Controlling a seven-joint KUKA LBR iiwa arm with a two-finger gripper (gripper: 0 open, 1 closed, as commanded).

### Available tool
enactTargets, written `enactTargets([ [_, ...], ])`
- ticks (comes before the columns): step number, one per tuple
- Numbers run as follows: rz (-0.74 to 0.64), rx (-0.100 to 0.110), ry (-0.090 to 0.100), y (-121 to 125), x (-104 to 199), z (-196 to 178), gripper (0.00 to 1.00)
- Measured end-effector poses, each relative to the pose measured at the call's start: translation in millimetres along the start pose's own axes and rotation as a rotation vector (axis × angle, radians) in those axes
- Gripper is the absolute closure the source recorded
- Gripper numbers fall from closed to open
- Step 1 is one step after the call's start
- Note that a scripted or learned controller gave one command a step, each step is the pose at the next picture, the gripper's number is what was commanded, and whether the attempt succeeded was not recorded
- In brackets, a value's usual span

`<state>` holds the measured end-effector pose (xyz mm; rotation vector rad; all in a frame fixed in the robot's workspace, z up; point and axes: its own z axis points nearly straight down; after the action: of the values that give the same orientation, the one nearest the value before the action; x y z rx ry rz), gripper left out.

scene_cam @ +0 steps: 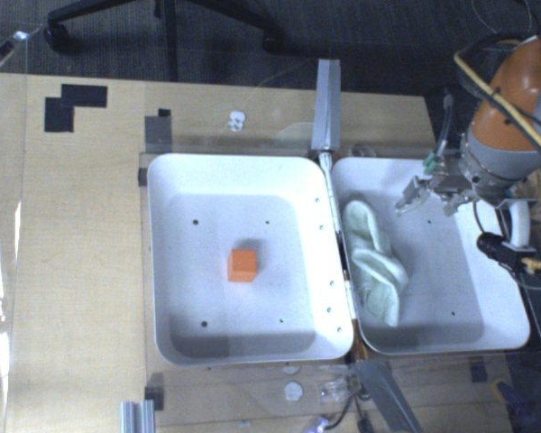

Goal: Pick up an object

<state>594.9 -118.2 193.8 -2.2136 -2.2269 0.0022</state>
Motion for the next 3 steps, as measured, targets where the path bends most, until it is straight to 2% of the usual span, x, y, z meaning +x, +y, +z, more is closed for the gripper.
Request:
enactTargets([
  [1,0.126,-0.005,-0.001,56,4,101,0.00],
  [2,0.272,-0.001,0.000,7,-16,48,0.00],
  [3,0.395,-0.012,0.001,24,-21,106,0.00],
])
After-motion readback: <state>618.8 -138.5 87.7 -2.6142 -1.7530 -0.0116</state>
